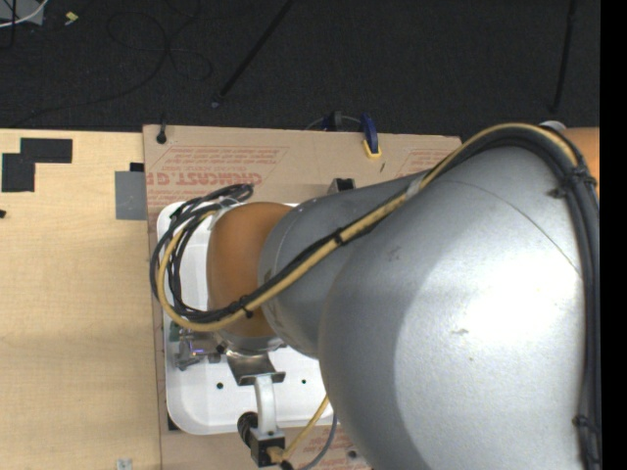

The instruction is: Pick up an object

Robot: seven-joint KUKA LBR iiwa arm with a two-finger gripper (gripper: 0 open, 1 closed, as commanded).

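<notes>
Nearest the camera, the grey arm (460, 302) spans the right and centre, with a yellow cable running along it. The orange band (240, 262) sits further down, and black and yellow cables (171, 262) loop off its left side. Under the band the gripper (196, 351) hangs low over the left part of the white bin (196, 404). Only some metal hardware is visible there, so I cannot tell whether it is spread or closed, or whether anything is in it. The bare strip of bin floor along the near and left edges holds nothing to pick. Judgement: any object must lie in the part covered by the wrist, directly beneath the gripper or close to it. The step in hand looks like the descent onto a target. To do it well: come down straight, stop short of pressing the bin floor, close squarely on the object rather than on the bin wall just to the left, then lift vertically so the cable loop does not snag the rim. Beyond the bin lies a cardboard sheet (225, 164) with red print, held by a blue clamp (371, 137). The wooden bench (69, 311) is to the left and the dark floor (294, 47) is farthest back.
</notes>
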